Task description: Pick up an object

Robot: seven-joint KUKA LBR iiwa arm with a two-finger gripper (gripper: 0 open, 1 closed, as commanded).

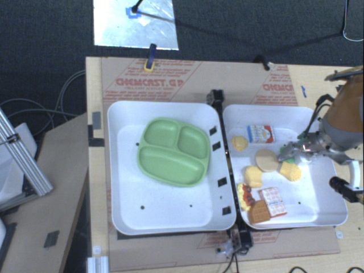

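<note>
The right bin [318,209] holds several toy foods: a small white carton with red and blue print [260,133], a yellow piece [239,144], a tan round disc [265,160], a yellow chunk [290,171], another yellow piece [253,177], a red and white packet [273,200] and a brown cookie [259,211]. My gripper [291,154] reaches in from the right, low over the bin, its tip beside the tan disc and just above the yellow chunk. I see nothing held between its fingers.
The left bin [128,209] carries a green divided plate [173,151]. A black divider with clips [223,152] runs between the bins. The arm's orange band [347,110] stands at the right edge. A foil sheet [135,16] lies beyond the bench.
</note>
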